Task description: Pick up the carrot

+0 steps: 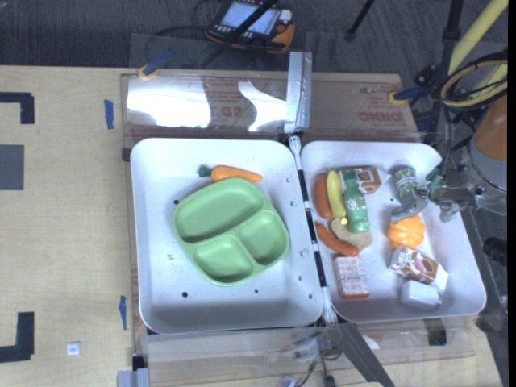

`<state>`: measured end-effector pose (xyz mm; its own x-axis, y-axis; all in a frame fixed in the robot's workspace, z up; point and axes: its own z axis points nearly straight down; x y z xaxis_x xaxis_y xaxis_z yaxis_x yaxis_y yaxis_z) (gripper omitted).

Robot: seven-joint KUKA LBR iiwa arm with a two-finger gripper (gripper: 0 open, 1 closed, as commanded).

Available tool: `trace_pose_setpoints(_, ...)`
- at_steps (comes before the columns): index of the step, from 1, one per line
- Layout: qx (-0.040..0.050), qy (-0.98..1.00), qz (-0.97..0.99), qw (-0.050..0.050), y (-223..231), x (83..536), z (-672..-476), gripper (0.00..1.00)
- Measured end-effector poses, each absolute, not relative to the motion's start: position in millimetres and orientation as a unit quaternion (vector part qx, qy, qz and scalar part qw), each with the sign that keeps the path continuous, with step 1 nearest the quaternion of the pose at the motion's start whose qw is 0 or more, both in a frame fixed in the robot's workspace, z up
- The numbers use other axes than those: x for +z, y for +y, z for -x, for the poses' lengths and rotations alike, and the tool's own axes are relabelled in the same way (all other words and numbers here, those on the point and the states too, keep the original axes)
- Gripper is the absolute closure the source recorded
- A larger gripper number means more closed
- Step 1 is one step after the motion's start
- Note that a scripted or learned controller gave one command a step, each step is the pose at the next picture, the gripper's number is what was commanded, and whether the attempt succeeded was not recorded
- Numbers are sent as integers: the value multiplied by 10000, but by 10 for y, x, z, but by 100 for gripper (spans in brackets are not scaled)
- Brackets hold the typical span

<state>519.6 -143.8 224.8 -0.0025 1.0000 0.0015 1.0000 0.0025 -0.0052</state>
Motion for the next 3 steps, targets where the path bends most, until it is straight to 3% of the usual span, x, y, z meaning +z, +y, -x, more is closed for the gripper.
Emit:
trace_pose_setpoints(1,6,-6862,7274,8,-1797,913,-5348,0)
trace_pose_setpoints(2,14,-6859,7277,17,-1803,976,-5350,100)
trace_pose_setpoints(3,8,-7542,6567,6,-1323,1780,-5944,100)
